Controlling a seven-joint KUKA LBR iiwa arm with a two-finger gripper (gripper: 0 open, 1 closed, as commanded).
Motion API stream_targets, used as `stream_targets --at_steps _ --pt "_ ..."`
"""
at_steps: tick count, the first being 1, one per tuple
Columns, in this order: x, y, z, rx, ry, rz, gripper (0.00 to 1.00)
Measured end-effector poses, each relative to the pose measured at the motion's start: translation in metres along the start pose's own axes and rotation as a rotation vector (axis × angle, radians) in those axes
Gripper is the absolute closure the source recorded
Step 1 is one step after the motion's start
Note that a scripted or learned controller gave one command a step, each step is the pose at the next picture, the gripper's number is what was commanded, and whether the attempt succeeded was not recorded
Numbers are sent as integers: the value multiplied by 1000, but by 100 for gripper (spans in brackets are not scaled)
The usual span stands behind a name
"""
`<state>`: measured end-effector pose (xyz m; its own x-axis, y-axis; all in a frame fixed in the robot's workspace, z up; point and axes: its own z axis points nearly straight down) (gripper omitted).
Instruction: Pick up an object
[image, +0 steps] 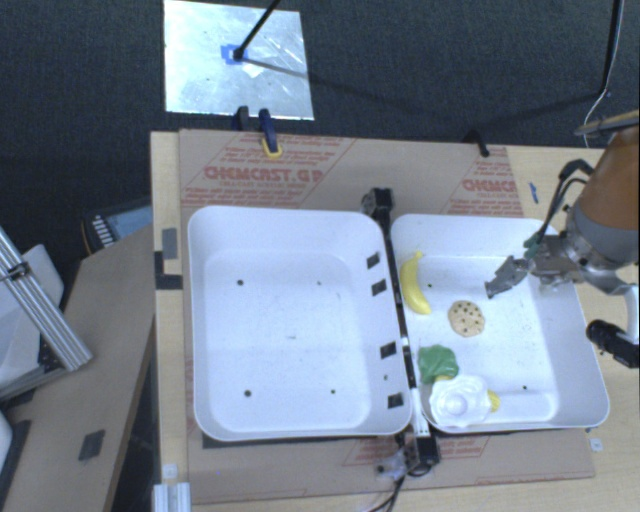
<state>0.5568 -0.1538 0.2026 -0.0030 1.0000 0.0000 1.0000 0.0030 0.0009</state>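
Above the right bin, the tool hangs with nothing visibly between its fingers; whether they are spread is unclear; a cookie lies just below-left.

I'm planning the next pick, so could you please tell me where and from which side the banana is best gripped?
I'd grip the banana at its middle, coming straight down from above with the claw closing across its narrow width. It lies flat and lengthwise beside the bin's left wall, so a sideways approach looks cramped; the cookie lies apart from it.
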Motion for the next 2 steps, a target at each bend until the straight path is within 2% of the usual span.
stream_targets --at_steps 1,2 --pt "0 1 -11 -4 0 -2 100" --pt "52 -59 -119 -11 1 -5 100"
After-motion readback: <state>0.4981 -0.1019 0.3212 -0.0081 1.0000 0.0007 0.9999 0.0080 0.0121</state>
